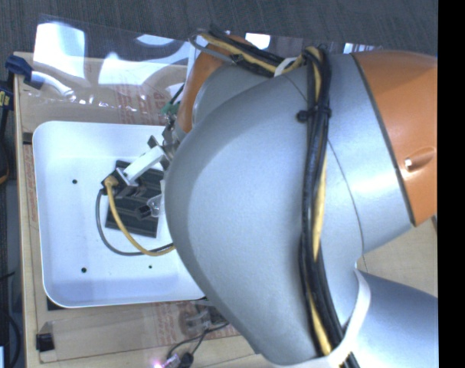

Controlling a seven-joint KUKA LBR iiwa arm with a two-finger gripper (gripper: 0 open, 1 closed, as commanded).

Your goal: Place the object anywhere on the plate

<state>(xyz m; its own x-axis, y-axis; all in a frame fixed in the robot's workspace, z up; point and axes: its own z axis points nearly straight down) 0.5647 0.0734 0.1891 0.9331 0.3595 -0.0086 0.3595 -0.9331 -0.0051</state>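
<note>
Arm (293,205) reaches in from 3 o'clock, its grey bulk covering the view's right half. Gripper (136,198) hangs low over the white bin (63,228), near its centre. Finger state: cannot tell. Object and plate not discernible.

From my station I see the big grey arm casing (247,205) as smooth, satin-sheened plastic or painted metal, and its orange band (397,129) equally smooth. Black rubbery cables (318,167) with a yellow one run along it. The shallow white bin (71,228) looks like smooth, slightly glossy plastic. Clear crinkled plastic film (117,67) gleams above it. The dark floor (255,2) looks rough, like carpet.
</note>
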